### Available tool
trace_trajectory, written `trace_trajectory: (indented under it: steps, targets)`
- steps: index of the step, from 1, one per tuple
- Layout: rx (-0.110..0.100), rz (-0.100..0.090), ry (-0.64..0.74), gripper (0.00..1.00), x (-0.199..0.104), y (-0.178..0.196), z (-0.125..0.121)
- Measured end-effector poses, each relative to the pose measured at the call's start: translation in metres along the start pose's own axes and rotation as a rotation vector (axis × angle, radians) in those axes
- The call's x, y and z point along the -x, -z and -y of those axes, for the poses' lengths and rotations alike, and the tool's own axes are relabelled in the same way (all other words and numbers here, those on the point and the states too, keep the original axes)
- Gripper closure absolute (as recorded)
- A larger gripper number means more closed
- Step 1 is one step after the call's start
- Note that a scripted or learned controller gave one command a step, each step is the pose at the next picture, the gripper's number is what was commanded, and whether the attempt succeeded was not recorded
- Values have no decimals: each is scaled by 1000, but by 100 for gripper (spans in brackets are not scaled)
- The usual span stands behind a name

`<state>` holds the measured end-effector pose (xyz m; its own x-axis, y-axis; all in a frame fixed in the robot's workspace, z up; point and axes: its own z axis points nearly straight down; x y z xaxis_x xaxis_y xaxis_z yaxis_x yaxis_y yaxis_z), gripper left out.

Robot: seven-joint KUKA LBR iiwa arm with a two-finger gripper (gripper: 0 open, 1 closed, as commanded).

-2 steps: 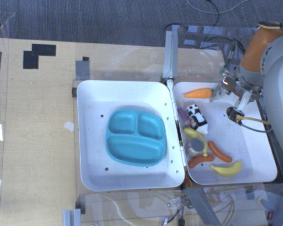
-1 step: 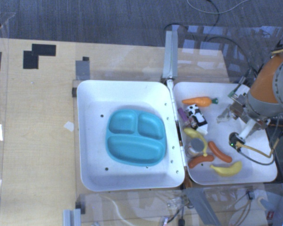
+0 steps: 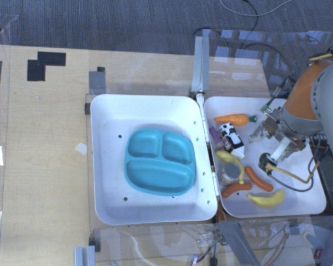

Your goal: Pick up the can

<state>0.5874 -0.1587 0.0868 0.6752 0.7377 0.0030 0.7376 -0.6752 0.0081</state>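
Small grey can (image 3: 230, 173), round end up, by right bin's (image 3: 306, 197) left wall

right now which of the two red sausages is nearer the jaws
The right-hand sausage, beside the banana; the other sausage lies farther left, by the can.

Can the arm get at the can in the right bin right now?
Probably yes: the can is uncovered from above, though a yellow piece curls round it and a sausage lies close beside.

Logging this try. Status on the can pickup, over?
Gripper over right bin, clear of the can. Can by bin's left wall, not lifted. Sausages and a yellow piece crowd it.
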Motion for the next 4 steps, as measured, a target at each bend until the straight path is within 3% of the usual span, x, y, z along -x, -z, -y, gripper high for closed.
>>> trace_trajectory:
  steps: [1, 2, 3, 4]
  targets:
    - [-1, -1, 25, 0, -41, 0, 0]
    - [-49, 10, 112, 0, -38, -1, -31]
    - [-10, 6, -237, 0, -27, 48, -33]
    - [-4, 1, -510, 0, 1, 0, 5]
